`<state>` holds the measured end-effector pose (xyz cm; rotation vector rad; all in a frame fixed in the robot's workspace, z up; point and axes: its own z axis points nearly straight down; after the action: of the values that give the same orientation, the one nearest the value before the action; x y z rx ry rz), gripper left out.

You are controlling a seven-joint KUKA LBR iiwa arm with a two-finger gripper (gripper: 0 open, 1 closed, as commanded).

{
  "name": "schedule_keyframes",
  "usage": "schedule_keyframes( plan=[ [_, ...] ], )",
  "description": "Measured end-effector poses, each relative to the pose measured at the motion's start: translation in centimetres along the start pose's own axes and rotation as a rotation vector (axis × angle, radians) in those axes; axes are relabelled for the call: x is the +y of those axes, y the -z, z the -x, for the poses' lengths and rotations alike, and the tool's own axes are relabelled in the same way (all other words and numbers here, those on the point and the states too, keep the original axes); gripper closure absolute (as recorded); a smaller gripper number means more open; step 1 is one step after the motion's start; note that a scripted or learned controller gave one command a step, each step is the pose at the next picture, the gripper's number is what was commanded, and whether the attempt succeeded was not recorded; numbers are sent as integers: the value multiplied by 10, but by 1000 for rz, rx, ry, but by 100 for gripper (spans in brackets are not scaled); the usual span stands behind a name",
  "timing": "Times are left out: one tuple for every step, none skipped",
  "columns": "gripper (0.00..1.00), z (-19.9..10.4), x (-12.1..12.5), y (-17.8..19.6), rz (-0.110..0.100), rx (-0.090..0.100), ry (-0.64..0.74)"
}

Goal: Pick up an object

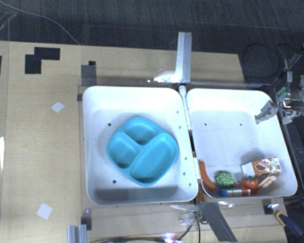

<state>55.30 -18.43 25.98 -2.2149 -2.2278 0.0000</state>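
1. At the right edge of the right bin point(232, 110), the gripper point(271, 109) hangs over the rim near the far corner; metal grey fingers, too small and blurred to tell whether apart or together.
2. Right bin: smooth white plastic, shallow, rounded corners. Objects crowd its near wall, well apart from the gripper.
3. Curved orange sausage shape point(205, 177) lies along the near left corner.
4. Green bumpy ball point(223, 178) just beside it.
5. Small printed carton point(263, 166), boxy, tilted, by a red rounded piece point(249, 183).
6. Left bin point(98, 135) holds a glossy blue divided plate point(142, 150), three compartments, rounded outline.
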Motion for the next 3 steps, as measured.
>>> schedule_keyframes(
  plan=[
    [0, -8, -66, -113, 2, 0, -113],
    [0, 17, -62, -171, 15, -4, -67],
    [0, -28, -61, -170, 15, -9, 454]
  ],
)
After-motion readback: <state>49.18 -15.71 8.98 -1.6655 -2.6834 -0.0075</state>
